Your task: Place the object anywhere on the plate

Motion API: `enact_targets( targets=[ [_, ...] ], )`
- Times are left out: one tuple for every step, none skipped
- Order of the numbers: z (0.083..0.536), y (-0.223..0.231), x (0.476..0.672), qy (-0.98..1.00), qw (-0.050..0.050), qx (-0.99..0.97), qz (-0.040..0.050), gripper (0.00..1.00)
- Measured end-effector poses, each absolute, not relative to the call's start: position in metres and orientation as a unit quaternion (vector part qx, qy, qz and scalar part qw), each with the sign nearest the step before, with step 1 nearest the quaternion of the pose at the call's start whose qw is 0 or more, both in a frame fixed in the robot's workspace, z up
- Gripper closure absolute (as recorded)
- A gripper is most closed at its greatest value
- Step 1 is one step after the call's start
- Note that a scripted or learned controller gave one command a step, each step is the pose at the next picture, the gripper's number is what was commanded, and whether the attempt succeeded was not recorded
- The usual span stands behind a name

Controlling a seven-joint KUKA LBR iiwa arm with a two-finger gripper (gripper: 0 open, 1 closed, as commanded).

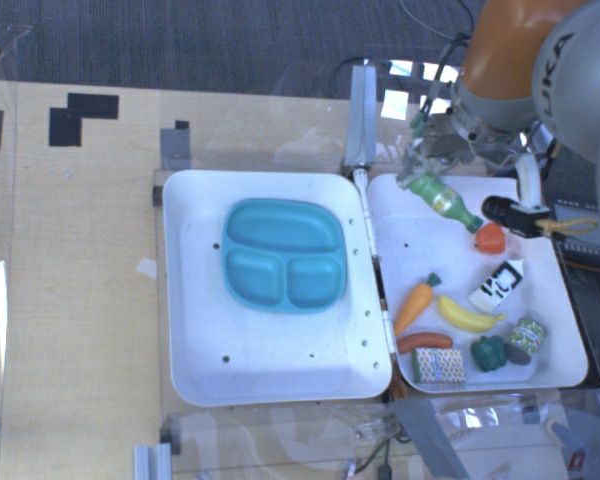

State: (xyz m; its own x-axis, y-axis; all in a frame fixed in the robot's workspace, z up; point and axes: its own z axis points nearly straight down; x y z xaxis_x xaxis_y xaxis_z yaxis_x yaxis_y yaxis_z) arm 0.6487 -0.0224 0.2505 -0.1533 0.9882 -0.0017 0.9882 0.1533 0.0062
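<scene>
Green bottle hangs under gripper; grip state unclear, may slip before blue plate.

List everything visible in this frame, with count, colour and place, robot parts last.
plate: 1, blue, three compartments, middle of the left bin
left bin: 1, white, centre of the bench
right bin: 1, white, beside the left bin
bottle: 1, green, upper part of the right bin, at the end effector
tomato: 1, red, right bin, just past the bottle's cap end
carrot: 1, orange, right bin, left side
banana: 1, yellow, right bin, middle
sausage: 1, red-brown, right bin, lower left
carton: 1, white and black, right bin
box: 1, pale patterned, right bin, front edge
pepper: 1, dark green, right bin, front
can: 1, grey-green, right bin, lower right
arm: 1, grey and orange, upper right
end effector: 1, dark, above the bottle's base
</scene>
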Motion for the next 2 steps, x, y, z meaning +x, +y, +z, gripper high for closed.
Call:
enact_targets(
  targets=[
    [0.2355,0.0573,0.6551,0.801,0.002,0.598,0.0025,1.00],
    [0.2358,0.0571,0.6552,0.801,0.002,0.598,0.0027,0.00]
  ],
)
